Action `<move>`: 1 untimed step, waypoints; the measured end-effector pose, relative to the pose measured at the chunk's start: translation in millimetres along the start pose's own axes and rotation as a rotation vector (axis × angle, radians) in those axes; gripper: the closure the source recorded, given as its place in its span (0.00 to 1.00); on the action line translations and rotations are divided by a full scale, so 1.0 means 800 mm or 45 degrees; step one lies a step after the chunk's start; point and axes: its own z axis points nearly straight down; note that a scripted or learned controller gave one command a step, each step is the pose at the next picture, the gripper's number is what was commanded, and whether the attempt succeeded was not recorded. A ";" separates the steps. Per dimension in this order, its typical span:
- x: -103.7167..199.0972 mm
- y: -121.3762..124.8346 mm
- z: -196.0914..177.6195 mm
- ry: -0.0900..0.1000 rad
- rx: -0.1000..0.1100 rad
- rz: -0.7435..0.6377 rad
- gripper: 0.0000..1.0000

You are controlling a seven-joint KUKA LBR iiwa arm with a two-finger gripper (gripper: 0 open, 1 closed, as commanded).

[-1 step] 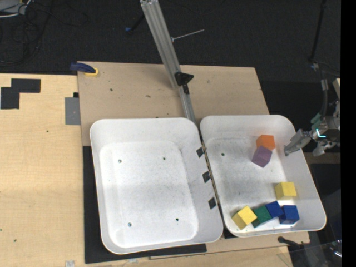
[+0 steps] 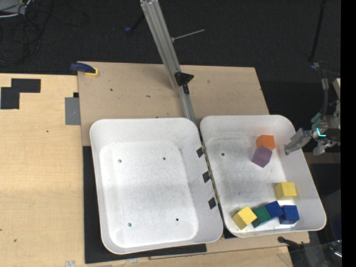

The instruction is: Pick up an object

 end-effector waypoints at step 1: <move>0.008 0.009 0.074 0.002 0.008 -0.001 0.00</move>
